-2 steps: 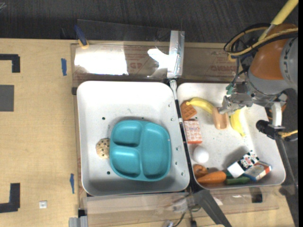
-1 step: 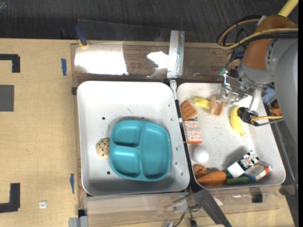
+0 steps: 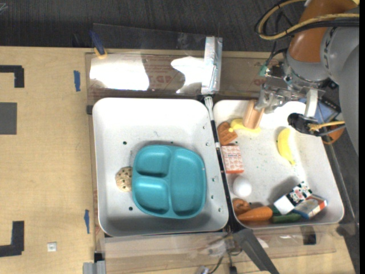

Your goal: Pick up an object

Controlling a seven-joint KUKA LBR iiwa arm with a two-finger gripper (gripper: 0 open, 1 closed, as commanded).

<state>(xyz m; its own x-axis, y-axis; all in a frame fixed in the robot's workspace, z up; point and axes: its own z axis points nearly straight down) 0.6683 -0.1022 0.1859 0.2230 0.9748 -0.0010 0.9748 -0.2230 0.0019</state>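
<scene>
My gripper (image 3: 269,104) hangs over the far left corner of the right bin (image 3: 336,201), below the grey wrist and its orange band. A tan cylinder (image 3: 252,116) stands tilted right beside the gripper's left side, its top end touching or nearly touching it; whether it is gripped cannot be made out. Under the cylinder's lower end lie a small yellow piece (image 3: 242,129) and an orange-brown pastry-like item (image 3: 227,133). A banana (image 3: 285,145) lies to the right of them.
The right bin also holds a red-and-white packet (image 3: 232,158), a white ball (image 3: 243,187), a carrot (image 3: 255,213) and small colourful boxes (image 3: 300,200). The left bin (image 3: 148,110) holds a teal divided plate (image 3: 170,179) and a cookie (image 3: 123,178). Black cables (image 3: 311,124) hang by the wrist.
</scene>
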